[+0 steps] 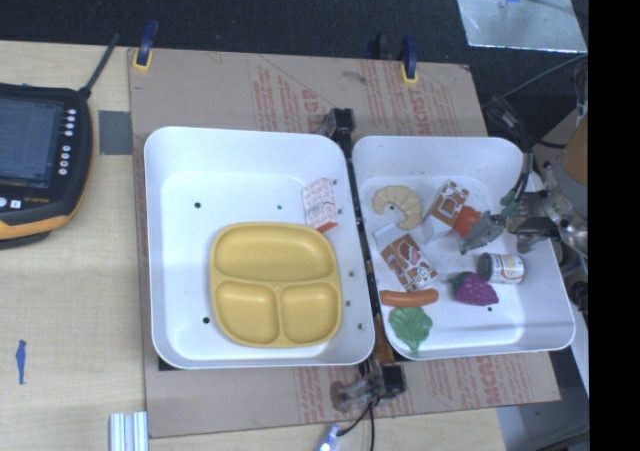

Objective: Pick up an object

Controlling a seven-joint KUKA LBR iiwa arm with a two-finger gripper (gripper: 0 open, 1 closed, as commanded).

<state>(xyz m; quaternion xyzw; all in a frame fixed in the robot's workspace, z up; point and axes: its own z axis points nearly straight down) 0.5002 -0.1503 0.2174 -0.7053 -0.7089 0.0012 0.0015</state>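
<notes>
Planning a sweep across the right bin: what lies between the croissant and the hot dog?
In the camera view, a brown-and-white packet lies between croissant and hot dog.

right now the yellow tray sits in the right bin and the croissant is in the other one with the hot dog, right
Not quite. The camera view shows the yellow tray in the left bin, not the right. The croissant is indeed in the other one, the right bin, with the hot dog.

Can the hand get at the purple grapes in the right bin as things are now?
Probably yes. The hand hangs just above the grapes, nothing lies on top of them, and only the small can sits close beside them.
</notes>
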